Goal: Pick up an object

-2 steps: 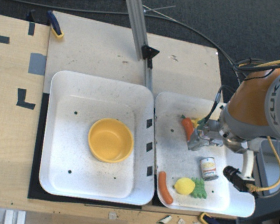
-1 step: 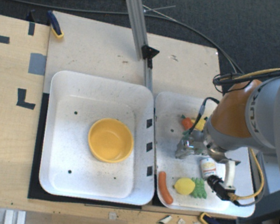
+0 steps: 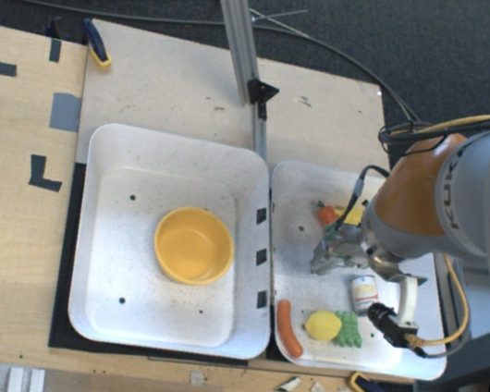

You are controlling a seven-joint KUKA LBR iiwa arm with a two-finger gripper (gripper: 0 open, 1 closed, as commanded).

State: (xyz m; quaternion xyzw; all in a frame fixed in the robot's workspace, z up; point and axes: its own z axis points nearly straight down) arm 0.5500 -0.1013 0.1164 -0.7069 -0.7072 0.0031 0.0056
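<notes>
Gripper hangs low in the right bin; I cannot tell its state. I'd center on 1 object before lifting.

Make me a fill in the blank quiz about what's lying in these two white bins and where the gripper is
1. The yellow bowl sits in the ______ bin as the camera sees it.
2. The gripper is lowered into the ______ bin.
3. The long orange sausage-shaped toy lies along the right bin's ______ wall.
4. The green toy touches a round toy coloured ______.

Missing words: left; right; left; yellow
</notes>
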